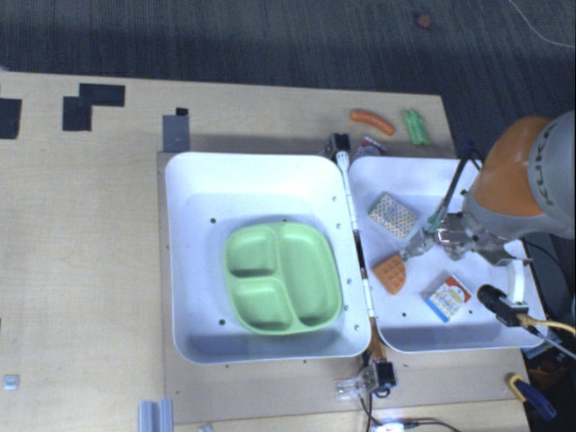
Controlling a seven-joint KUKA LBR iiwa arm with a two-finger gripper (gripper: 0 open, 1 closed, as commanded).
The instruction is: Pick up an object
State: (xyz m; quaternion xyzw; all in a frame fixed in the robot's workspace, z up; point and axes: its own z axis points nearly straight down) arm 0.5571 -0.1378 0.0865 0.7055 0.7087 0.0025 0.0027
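While tool (416, 244) hangs, grip unclear, orange waffle (390, 274) just below, patterned packet (393, 213) above, blue-white carton (446, 298) near.

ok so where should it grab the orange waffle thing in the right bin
Across the two opposite flat edges of the orange waffle piece, coming straight down from above. It looks to lie flat on the right bin floor with bare floor all round, and the gripper hangs close by its upper right.

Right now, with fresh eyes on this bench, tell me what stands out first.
The green divided plate draws the eye first, lying in the middle of the left bin. Next comes the arm's orange band at the right, with the end effector low over the right bin, just above an orange waffle-like piece. An orange sausage-shaped toy and a green one lie on the bench behind the bins.
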